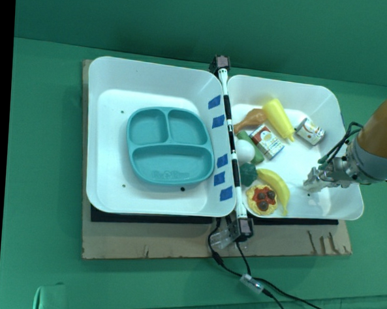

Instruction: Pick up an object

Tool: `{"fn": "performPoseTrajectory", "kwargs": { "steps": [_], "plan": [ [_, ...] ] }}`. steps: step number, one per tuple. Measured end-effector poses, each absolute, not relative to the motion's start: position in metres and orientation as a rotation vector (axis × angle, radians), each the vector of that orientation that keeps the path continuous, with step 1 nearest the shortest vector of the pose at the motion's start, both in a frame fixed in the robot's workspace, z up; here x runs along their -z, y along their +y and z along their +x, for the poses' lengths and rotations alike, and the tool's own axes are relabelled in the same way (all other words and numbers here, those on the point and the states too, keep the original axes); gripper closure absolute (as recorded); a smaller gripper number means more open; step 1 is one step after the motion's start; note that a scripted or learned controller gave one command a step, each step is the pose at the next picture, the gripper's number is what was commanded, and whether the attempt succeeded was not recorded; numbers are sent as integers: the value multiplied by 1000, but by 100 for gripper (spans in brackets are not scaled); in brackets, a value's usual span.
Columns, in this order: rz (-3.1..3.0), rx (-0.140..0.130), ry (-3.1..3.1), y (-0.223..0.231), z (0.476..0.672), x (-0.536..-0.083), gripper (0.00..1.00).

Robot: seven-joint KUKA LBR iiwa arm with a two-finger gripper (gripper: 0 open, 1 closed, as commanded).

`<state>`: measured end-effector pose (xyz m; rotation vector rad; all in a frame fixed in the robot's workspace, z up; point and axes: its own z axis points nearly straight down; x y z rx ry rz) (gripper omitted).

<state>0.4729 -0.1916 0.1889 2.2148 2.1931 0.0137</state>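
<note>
My gripper [314, 183] hangs over the right side of the right bin [337, 110], above bare bin floor, with nothing seen between its fingers. To its left lie a banana [277, 184] and a small tart with red fruit [263, 198]. Farther back are a yellow bottle [279, 118], a chicken drumstick [249, 120], a red-labelled can [267, 141], a white egg [244, 150], a green vegetable piece [248, 172] and a small white carton [309, 131].
The left bin [107, 126] holds a teal divided plate [169, 146]. A divider with blue tape marks [222, 129] runs between the bins. Cables [257, 288] trail over the green bench in front.
</note>
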Motion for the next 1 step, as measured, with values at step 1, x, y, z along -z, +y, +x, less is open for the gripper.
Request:
{"fn": "performPoseTrajectory", "kwargs": {
  "steps": [1],
  "plan": [
    [2222, -11, 2211, 6, 496, -282, 100]
  ]
}}
